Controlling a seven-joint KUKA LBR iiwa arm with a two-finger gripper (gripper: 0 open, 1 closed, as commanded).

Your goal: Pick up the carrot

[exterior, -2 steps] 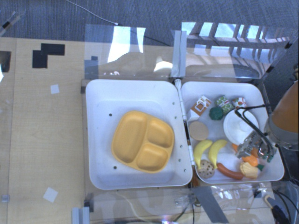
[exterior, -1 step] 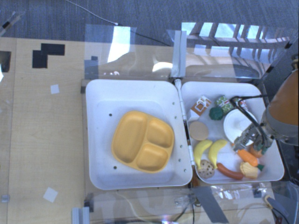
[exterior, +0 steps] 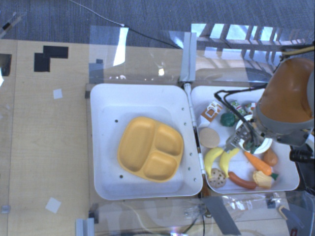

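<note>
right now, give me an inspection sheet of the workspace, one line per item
surface: wooden bench bearing two white bins, left bin and right bin, side by side.
job's things: carrot lies in the right bin, orange, green end toward the lower right, not between any fingers.
clutter: yellow divided plate in the left bin; in the right bin, bananas, sausage, cookie, corn, green piece, small box, round beige piece.
grippers: gripper low over the right bin, just up-left of the carrot.
cables: black cable looping off the wrist.
surroundings: blue carpet; black marks on the bench.
</note>
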